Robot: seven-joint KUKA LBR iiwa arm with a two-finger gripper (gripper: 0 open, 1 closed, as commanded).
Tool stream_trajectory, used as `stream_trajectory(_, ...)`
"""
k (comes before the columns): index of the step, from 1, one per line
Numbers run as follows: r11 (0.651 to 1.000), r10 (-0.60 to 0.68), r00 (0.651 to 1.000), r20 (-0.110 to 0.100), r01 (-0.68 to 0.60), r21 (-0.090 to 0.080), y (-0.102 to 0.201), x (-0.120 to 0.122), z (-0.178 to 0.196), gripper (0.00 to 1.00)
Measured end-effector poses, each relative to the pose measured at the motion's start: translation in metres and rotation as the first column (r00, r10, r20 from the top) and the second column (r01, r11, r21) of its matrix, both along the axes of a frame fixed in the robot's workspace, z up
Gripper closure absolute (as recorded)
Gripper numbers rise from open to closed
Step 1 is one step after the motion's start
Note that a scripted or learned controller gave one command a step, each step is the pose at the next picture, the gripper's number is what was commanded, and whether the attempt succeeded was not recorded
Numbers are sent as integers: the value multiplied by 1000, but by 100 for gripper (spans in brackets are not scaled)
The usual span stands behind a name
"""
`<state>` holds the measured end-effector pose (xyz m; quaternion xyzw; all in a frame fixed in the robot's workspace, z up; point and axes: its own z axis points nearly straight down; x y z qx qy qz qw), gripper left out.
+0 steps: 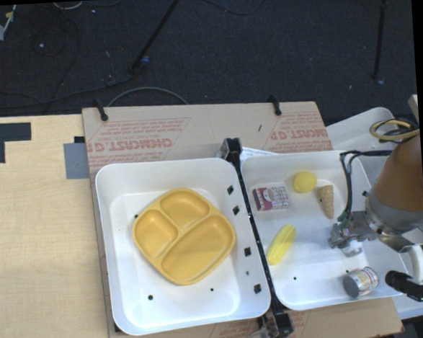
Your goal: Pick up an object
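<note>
Low over the right bin hung the gripper, its jaw state impossible to tell and nothing visibly held, with a small tin can lying just below it, a cone above, and a corn cob well left.

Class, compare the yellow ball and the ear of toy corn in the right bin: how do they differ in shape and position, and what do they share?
The yellow ball is round; the corn is long and lies at a slant. The ball sits near the bin's far wall, beside the cone; the corn lies lower down, near the divider between the bins. Both are yellow and rest loose in the right bin.
</note>
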<state>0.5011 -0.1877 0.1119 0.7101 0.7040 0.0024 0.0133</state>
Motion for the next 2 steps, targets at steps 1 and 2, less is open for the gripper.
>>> stream_trajectory(1, 1000, 11, 1000, -20, -11, 15, 2, 5, 62, 100)
stream_trajectory(2, 1000, 11, 1000, -19, -11, 15, 1, 6, 115, 100)
